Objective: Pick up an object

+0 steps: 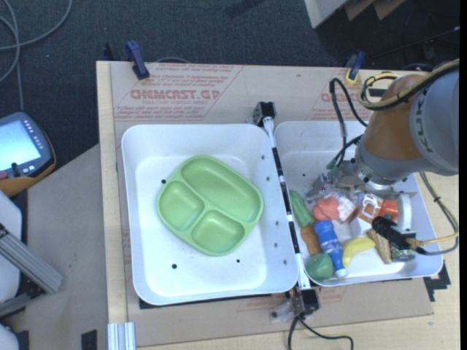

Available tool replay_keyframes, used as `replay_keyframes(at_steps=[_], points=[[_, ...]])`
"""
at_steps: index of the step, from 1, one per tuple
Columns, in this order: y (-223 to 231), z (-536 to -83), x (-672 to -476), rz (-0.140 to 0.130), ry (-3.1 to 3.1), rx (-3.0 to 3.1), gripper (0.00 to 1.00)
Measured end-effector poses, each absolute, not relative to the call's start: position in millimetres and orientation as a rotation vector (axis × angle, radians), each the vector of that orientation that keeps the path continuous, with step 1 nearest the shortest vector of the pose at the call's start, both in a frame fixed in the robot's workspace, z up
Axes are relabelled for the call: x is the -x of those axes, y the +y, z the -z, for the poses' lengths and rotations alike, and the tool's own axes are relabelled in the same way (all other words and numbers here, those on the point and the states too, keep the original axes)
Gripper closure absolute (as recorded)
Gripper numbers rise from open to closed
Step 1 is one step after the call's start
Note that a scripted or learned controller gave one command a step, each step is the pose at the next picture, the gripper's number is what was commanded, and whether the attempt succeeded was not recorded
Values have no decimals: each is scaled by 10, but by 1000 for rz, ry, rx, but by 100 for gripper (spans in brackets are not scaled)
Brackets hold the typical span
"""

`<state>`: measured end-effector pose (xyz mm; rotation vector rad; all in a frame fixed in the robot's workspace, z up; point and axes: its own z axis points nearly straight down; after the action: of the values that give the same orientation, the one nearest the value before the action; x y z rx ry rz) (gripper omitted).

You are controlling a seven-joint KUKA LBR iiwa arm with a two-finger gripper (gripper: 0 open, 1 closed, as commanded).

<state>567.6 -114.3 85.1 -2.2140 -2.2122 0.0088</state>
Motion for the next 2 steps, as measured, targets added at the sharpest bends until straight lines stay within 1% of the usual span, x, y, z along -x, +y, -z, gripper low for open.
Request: replay_keyframes(at_steps=[1,2], points=[[-1171,-850,-5483,2,-2222,2222,0],[-1899,-1651,-5831,4,-2226,2232,0]])
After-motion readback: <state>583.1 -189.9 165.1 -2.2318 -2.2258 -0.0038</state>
